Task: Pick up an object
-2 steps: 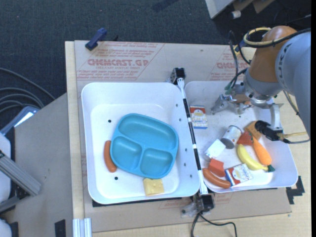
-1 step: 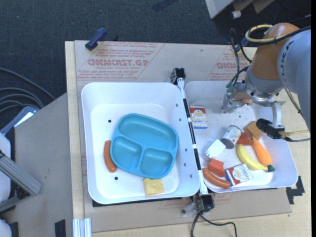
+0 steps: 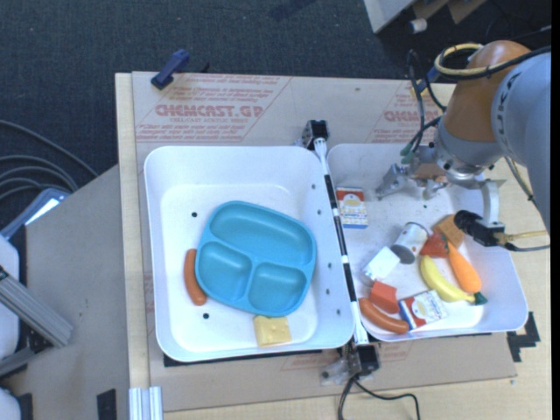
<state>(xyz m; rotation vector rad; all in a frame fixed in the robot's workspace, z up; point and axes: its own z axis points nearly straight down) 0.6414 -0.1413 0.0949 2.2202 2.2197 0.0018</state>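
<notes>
Two shallow white bins are seen side by side on the surface [image 3: 219, 103]; the left bin [image 3: 166, 234] holds a blue divided tray [image 3: 255, 257], with a sausage [image 3: 194, 276] lying just beside the tray's left edge and a yellow cheese wedge [image 3: 273, 330] just below the tray. The right bin [image 3: 506, 309] carries the cluttered items: a small red and white carton [image 3: 351, 207] is set near the dividing wall; a white and grey cup [image 3: 408, 239] lies on its side near the middle; a white block [image 3: 382, 263] is placed just below it; a banana [image 3: 446, 281] and a carrot [image 3: 464, 269] lie side by side towards the right; a second sausage [image 3: 382, 315] and a red and white packet [image 3: 424, 309] rest near the front rim. The hand [image 3: 411, 180] is positioned over the back part of the right bin, above the carton and cup and apart from them; whether it is open or closed cannot be told, and nothing is seen gripped in it.
</notes>
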